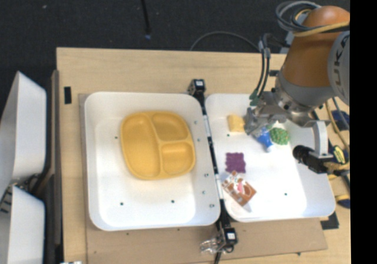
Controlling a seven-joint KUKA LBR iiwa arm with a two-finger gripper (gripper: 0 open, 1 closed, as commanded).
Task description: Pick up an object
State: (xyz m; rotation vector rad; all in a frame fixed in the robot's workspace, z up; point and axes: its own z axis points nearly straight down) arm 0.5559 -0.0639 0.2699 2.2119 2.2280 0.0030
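My pincer (259,126) hangs low over the right bin (306,198), in the half nearer that bin's far edge. Seen from above at this slant, my own wrist covers it, and I cannot tell whether it is apart or together.

Just beside it, toward the bin's near edge, lies a small blue piece (264,139). A green knobbly piece (280,136) touches the blue one on the side toward the bin's right edge. On the other side of my pincer, near the bin's far left corner, sits a pale yellow block (235,123), close to it but apart.

Further toward the near edge, by the bin's left wall, a purple piece (235,162) lies flat. Beyond that, close to the near left corner, is a crumpled packet (239,189) in red, white and brown.

My arm (312,56), grey with its orange band, reaches in over the tabletop's (118,68) right edge.

The left bin (100,198) stands against the right one, their walls touching along the middle of the tabletop. It holds a yellow divided plate (158,144), lying flat near its centre.
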